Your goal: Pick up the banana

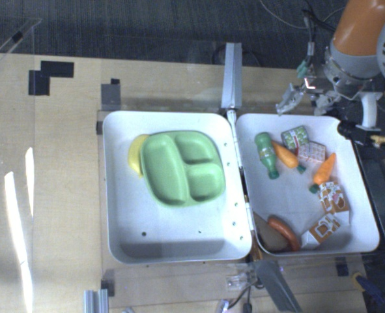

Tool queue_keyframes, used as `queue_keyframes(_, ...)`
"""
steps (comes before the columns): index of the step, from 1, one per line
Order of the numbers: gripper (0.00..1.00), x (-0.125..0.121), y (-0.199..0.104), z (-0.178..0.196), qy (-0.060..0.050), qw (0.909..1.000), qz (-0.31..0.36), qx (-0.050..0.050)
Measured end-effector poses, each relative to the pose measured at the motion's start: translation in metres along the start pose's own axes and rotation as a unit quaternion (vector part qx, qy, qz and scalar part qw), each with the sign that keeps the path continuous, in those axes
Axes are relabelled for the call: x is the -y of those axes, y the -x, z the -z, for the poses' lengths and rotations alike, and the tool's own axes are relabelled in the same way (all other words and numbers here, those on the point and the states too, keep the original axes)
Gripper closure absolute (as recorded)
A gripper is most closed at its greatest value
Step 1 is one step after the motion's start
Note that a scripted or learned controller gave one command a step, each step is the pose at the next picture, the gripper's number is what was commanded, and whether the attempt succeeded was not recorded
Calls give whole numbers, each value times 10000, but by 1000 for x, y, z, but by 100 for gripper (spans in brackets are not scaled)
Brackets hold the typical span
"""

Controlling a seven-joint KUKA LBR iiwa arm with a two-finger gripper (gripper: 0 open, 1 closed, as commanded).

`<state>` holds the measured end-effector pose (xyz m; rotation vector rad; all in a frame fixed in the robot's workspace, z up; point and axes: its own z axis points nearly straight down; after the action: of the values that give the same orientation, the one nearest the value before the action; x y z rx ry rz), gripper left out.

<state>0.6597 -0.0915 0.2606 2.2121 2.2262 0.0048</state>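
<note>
**Banana lay under the green tray**

The banana point(136, 155) peeked out at the left edge of the green divided tray point(182, 167) in the left bin point(172, 243). The gripper point(304, 95) hovered above the right bin's point(365, 230) far rim.

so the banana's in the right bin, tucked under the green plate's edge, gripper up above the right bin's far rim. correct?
Wrong bin. The camera view shows the banana in the left bin, tucked under the green plate. The gripper is indeed above the right bin's far rim.
</note>
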Motion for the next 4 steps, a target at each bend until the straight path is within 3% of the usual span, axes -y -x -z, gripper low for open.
queue_keyframes(1, 0, 72, 62, -172, 32, 9976, 698, 15)
queue_keyframes(2, 0, 97, -2, -171, 46, 9897, 1429, 6)
queue_keyframes(3, 0, 145, -4, -170, 62, 9998, -177, -1)
queue_keyframes(4, 0, 106, -2, -172, 22, 9531, -3025, -10)
